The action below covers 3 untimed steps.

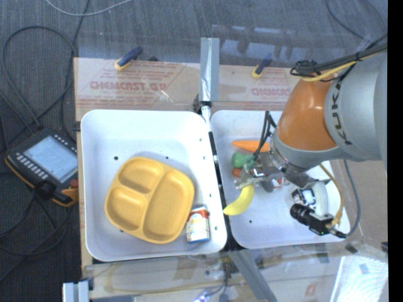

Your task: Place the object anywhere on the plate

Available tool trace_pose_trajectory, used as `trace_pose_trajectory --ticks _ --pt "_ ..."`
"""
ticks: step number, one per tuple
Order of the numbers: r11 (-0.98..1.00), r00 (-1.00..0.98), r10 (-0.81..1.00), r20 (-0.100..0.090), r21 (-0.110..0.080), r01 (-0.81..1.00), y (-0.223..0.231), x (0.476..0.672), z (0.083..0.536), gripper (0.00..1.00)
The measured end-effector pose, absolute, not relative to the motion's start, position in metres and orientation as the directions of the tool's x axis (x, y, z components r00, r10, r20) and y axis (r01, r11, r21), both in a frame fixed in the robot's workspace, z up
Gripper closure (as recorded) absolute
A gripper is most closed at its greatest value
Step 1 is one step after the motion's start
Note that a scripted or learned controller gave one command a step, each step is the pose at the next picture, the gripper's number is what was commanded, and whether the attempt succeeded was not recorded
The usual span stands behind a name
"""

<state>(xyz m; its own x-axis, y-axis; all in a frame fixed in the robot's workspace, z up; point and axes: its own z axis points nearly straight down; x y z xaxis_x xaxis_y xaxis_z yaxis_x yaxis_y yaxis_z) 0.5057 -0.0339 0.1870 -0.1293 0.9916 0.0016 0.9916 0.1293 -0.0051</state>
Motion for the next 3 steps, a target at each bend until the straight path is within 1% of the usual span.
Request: trace_pose_trajectory --ticks 1,2,3 --pt "0.301 -0.301 0.954 0.0 -0.006 0.954 0.069 0.527 0.181 1.0" --pt "0.361 -0.361 0.933 0.0 -0.006 0.933 0.128 0.514 0.212 1.0" --pt "0.361 -0.361 0.933 0.0 -0.006 0.933 0.127 0.514 0.212 0.0"
